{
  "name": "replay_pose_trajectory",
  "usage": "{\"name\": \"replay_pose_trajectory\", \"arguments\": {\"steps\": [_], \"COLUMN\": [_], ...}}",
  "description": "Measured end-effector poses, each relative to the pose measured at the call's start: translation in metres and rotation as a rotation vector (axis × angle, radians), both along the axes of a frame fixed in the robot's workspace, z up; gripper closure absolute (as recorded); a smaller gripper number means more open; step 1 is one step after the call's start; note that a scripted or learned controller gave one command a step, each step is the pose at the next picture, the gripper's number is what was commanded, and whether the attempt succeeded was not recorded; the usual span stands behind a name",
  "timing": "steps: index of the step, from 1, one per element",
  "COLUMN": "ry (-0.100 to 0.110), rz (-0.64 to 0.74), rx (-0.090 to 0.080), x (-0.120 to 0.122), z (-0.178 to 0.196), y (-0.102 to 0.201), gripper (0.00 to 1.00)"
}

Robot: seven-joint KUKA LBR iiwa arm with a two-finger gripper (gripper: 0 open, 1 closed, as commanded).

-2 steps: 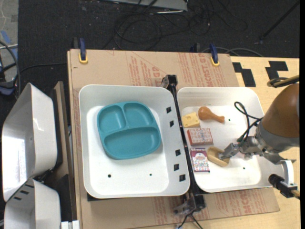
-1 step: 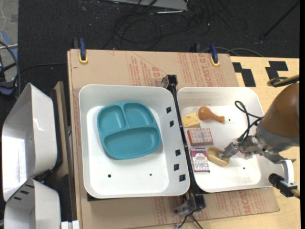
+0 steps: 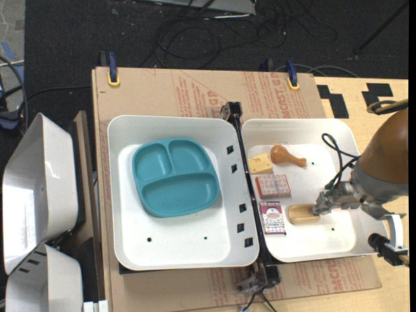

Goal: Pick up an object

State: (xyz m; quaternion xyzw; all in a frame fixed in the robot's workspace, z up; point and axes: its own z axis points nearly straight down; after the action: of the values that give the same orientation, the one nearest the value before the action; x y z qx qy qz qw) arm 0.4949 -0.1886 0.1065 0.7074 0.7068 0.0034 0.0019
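At the far left we see the left bin [image 3: 123, 174], and in it a teal divided plate [image 3: 175, 177] lying flat, its two small compartments toward the far side and its one long compartment toward the near side. The plate sits in the far half of that bin, apart from the walls.

Moving across the seam between the bins, we come to the right bin [image 3: 338, 246]. Close to its left wall lie four small things in a loose column. Farthest is a yellow wedge of cheese [image 3: 260, 164]; just beside it, to the right, is a tan drumstick [image 3: 286, 155], whose long axis runs left to right, thick end at the left and thin end pointing right and slightly nearer. Below the cheese we see a reddish box [image 3: 272, 186] lying flat, and nearer still a small pink-and-white carton [image 3: 272, 217], its long axis running far to near.

Right of that carton lies a tan oblong block [image 3: 301, 214], long axis left to right, rounded end pointing left. The gripper [image 3: 323, 206] is down at the block's right end; we cannot tell how its fingers stand. Behind it, the arm [image 3: 388, 155] comes in from the right edge.
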Motion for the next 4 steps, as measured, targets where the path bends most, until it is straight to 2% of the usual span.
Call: {"name": "replay_pose_trajectory", "arguments": {"steps": [2, 3, 4], "ry": [0.001, 0.003, 0.009], "rz": [0.005, 0.005, 0.008], "rx": [-0.005, -0.004, -0.001], "x": [0.001, 0.002, -0.002], "z": [0.127, 0.169, 0.154], "y": [-0.001, -0.002, 0.048], "gripper": [1.00, 1.00, 1.00]}}
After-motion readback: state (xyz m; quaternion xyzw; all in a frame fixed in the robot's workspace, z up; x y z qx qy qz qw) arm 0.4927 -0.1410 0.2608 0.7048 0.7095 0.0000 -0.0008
